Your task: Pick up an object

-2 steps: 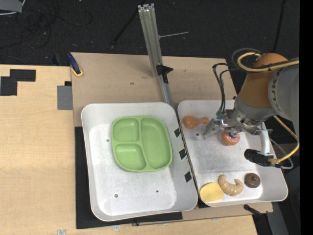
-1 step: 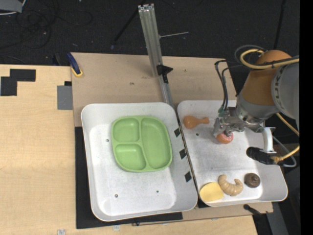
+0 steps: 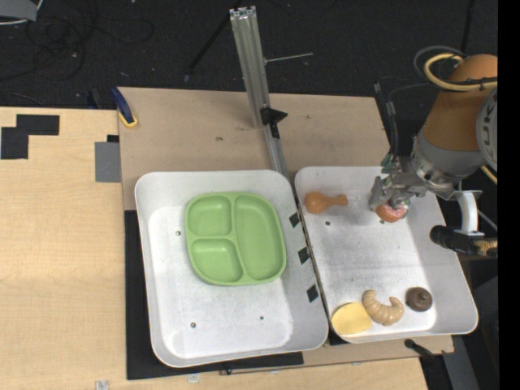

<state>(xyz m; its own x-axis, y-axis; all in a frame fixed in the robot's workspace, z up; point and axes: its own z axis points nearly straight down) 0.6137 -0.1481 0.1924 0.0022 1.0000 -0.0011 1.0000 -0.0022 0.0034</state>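
One tool point(image 3: 392, 204) over right bin point(image 3: 382, 254) far edge | reddish object point(image 3: 393, 212) directly beneath its tip, touching | finger state: cannot tell | grasp unconfirmed | drumstick-shaped toy point(image 3: 322, 202) lies just leftward

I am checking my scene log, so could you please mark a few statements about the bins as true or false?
1. The green divided plate lies in the left bin. True.
2. The pincer is over the right bin. True.
3. The croissant lies on the green plate. False: it lies in the right bin, beside the yellow piece.
4. The chocolate doughnut sits in the left bin. False: right bin, near corner.
5. A drumstick lies in the right bin. True.
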